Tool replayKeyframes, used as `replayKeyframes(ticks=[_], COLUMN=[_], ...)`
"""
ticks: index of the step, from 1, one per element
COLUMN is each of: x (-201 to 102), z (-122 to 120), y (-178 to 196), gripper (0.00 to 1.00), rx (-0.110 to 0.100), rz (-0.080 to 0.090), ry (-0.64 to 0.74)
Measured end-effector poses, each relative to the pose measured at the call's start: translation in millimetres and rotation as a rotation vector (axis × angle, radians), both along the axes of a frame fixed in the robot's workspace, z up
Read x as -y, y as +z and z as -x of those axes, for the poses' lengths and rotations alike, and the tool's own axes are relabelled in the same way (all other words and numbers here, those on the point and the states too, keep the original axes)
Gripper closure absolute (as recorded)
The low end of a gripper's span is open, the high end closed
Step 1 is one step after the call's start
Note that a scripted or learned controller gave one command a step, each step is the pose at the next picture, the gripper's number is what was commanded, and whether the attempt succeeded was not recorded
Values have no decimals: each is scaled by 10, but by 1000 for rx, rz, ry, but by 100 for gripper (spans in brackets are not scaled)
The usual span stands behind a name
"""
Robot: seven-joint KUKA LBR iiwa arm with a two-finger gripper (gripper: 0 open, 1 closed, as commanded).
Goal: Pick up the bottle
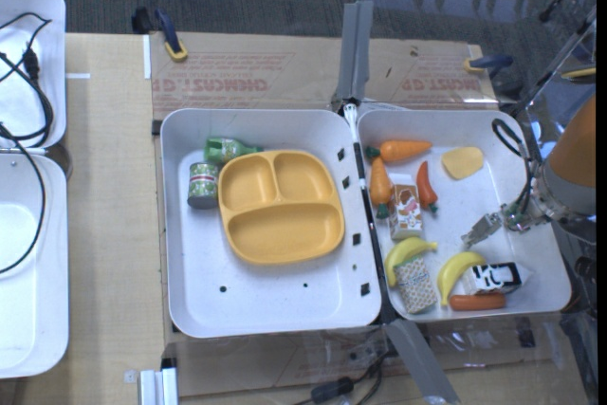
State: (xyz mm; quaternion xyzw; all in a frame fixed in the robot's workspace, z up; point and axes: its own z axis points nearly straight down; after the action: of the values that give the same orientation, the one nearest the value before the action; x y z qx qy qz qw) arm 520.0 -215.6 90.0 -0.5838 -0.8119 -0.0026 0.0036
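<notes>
yellow divided plate (pixel 282 206), carrots (pixel 403 149), bananas (pixel 408 253)

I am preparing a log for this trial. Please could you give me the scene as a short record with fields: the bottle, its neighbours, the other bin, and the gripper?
target: green bottle, lying on its side in the left bin, top-left corner
neighbours: small can just below it; yellow divided plate beside it
right bin: two carrots, two bananas, small cartons
gripper: gripper over the right bin, far from the bottle
fingers: cannot tell
</notes>
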Motion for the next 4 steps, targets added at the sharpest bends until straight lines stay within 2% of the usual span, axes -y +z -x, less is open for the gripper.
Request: replayKeyframes(ticks=[1, 2, 3, 4], x=[-150, -144, -582, 43], z=[196, 194, 412, 421], y=[16, 102, 1672, 1463], gripper=[0, 100, 100, 100], rx=[4, 4, 2, 1], rz=[9, 9, 10, 10], ry=[64, 61, -26, -20])
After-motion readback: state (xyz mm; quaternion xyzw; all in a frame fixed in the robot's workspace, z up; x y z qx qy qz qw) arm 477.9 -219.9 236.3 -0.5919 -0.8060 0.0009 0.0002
